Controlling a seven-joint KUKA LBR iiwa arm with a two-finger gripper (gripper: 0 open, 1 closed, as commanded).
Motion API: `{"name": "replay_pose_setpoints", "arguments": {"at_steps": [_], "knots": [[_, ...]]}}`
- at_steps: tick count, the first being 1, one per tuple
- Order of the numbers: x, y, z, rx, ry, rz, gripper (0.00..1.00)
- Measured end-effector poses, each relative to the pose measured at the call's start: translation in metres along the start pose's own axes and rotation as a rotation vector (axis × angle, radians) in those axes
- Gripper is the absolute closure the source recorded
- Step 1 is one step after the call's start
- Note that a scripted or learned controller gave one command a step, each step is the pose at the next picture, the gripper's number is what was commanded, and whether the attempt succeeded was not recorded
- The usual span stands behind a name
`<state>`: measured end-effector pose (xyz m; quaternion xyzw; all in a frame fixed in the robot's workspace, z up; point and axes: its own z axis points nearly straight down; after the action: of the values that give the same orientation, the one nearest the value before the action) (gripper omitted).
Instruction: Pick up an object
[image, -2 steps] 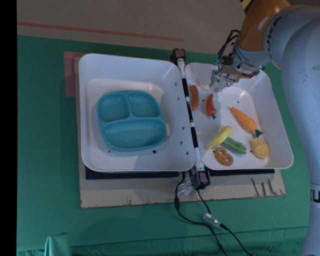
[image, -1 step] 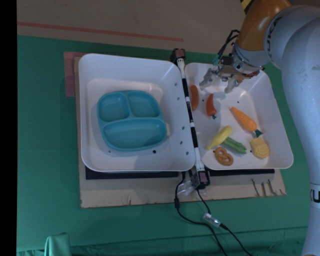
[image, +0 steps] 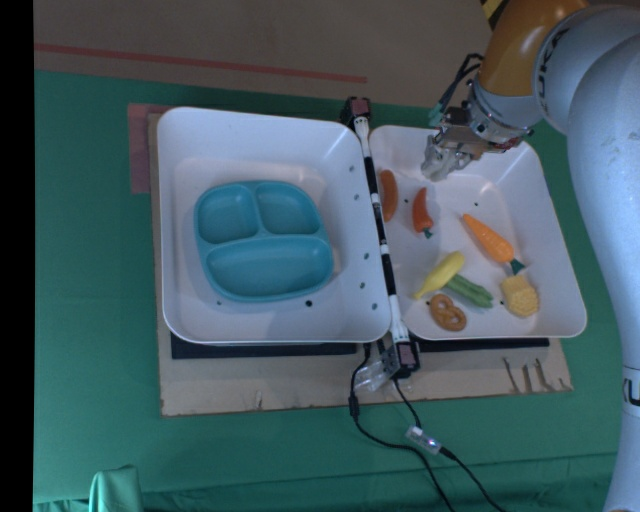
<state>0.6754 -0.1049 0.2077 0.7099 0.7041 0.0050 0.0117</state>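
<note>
1. The jaws (image: 441, 165) hang over the far end of the right bin (image: 560, 250), pointing down, with nothing seen between them; whether they are spread or closed I cannot tell at this size.
2. The nearest pickable thing is the red pepper (image: 423, 211), lying just below the jaws in the picture, and beside it to the left is the sausage (image: 388, 194), close to the bin's dividing rim.
3. Further from the jaws, toward the bin's near end, lie the carrot (image: 487, 238), banana (image: 440, 274), green pod (image: 469, 291), pretzel (image: 448, 313) and pineapple (image: 519, 295).
4. These toys lie loosely scattered, most of them apart, which probably leaves room for the fingers on either side of each; the banana and green pod touch, so they look harder to take singly.
5. The left bin (image: 200, 150) holds a teal plate (image: 262, 240), well away from the jaws.
6. The pick seems not yet made: a short descent toward the red pepper looks like the likeliest next step.
</note>
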Motion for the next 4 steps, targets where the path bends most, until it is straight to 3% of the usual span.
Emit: {"name": "replay_pose_setpoints", "arguments": {"at_steps": [1, 2, 3, 4], "knots": [[0.000, 0.000, 0.000, 0.000, 0.000, 0.000, 0.00], [-0.001, 0.001, -0.010, -0.002, -0.001, 0.002, 1.00], [-0.001, 0.001, -0.010, -0.002, -0.001, 0.002, 0.00], [0.003, -0.018, 0.019, 0.021, 0.007, -0.005, 0.00]]}}
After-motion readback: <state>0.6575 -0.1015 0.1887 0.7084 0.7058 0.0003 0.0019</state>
